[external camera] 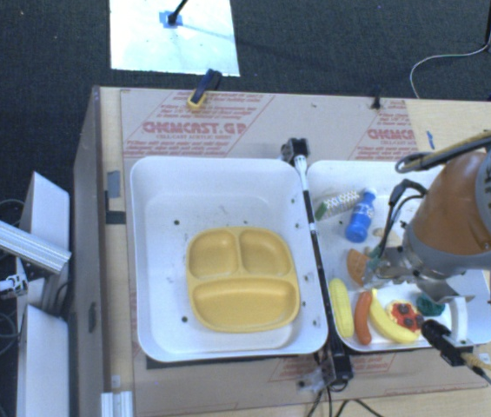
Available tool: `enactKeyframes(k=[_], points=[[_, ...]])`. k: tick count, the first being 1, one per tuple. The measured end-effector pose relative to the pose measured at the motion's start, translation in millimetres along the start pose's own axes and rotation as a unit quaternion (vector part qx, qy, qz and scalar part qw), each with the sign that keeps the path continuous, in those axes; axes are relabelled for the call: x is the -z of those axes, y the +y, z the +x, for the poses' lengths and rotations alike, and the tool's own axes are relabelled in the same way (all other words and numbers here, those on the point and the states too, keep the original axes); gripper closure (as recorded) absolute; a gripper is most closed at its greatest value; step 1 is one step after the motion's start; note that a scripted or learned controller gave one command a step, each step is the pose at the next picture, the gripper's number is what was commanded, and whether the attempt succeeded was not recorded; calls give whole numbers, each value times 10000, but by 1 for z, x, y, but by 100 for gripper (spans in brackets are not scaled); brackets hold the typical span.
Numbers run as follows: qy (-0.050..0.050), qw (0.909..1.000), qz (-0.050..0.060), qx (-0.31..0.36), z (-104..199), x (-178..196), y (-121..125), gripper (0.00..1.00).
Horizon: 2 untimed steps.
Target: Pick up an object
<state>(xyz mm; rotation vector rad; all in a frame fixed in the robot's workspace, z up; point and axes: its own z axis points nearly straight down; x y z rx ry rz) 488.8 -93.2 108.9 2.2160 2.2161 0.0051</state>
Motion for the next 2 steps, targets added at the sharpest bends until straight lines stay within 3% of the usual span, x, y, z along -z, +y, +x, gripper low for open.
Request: enactKeyframes(k=[1, 2], points=[[2, 10000, 1, 0, 0, 0, 0, 0], [15, 10000, 33, 10, -2, -25, 28, 0]])
